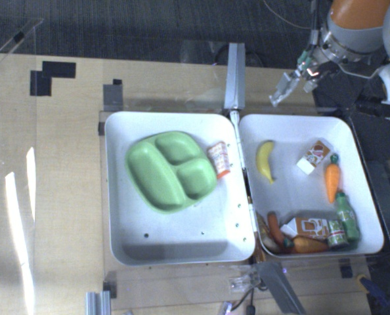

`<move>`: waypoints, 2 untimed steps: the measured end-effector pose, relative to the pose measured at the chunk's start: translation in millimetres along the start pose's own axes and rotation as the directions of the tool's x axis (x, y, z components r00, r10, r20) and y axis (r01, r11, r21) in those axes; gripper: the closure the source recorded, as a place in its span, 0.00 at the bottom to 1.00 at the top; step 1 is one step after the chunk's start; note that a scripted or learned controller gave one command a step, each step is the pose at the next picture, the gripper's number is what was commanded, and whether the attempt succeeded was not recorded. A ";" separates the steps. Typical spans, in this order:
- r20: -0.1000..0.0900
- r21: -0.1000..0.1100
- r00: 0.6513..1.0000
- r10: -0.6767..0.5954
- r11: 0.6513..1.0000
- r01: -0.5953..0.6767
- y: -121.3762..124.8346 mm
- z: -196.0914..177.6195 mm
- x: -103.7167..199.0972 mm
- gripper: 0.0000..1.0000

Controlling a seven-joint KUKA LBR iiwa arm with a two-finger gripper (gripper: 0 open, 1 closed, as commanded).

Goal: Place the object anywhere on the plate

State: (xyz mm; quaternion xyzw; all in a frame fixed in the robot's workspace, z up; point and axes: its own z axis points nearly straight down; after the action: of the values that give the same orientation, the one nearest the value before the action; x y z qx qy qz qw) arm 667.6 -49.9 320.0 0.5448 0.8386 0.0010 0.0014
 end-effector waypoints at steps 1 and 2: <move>0.000 0.001 1.000 0.000 1.000 0.000 0.0 0.7 0.1 0.00; 0.001 0.000 1.000 -0.006 1.000 0.006 1.8 -8.3 0.4 1.00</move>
State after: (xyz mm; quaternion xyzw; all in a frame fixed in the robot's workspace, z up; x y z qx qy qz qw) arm 669.0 -48.8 328.3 0.5425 0.8401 0.0009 0.0016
